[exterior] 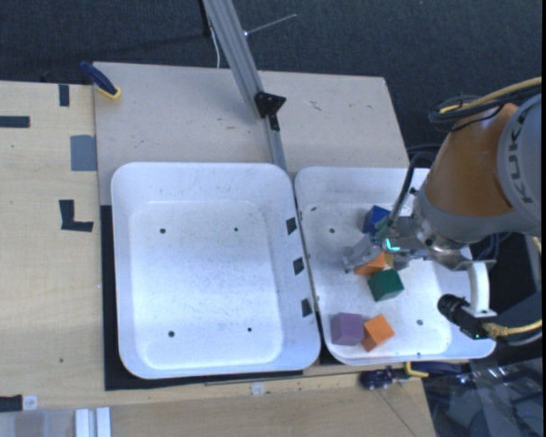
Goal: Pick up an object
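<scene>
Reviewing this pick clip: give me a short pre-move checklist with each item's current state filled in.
1. Gripper over the right bin: ok, it hangs low among the blocks.
2. Target chosen: cannot tell; the gripper sits close to an orange block, a blue block and a green block.
3. Object between the fingers: cannot tell.
4. Crowding near the gripper: not ok, those three blocks sit tightly together.
5. Other blocks out of the way: ok, the purple block and second orange block lie nearer the front rim.
</scene>
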### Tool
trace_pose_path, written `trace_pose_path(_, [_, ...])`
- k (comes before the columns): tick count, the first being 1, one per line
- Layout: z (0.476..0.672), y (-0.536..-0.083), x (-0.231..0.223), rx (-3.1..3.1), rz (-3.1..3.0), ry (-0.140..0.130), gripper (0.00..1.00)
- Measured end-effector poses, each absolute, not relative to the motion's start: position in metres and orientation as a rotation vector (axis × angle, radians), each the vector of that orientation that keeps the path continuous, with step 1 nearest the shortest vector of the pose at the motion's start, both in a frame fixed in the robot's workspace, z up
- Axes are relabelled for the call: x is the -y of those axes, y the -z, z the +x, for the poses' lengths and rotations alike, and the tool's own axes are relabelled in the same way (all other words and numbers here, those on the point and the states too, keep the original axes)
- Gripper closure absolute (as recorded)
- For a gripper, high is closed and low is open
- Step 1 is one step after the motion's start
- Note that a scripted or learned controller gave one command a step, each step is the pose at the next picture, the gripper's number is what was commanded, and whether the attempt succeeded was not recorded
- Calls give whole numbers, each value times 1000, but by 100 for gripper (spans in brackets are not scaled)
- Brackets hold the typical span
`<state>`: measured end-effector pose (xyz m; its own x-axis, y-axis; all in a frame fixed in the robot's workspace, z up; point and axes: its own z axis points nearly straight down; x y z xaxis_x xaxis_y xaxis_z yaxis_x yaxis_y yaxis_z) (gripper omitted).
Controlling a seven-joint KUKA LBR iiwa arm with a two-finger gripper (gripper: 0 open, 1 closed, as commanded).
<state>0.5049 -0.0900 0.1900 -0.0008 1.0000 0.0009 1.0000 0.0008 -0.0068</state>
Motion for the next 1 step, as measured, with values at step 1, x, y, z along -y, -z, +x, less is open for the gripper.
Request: trace_pose_path(1, [506, -192, 90, 2221, -2218, -2, 0])
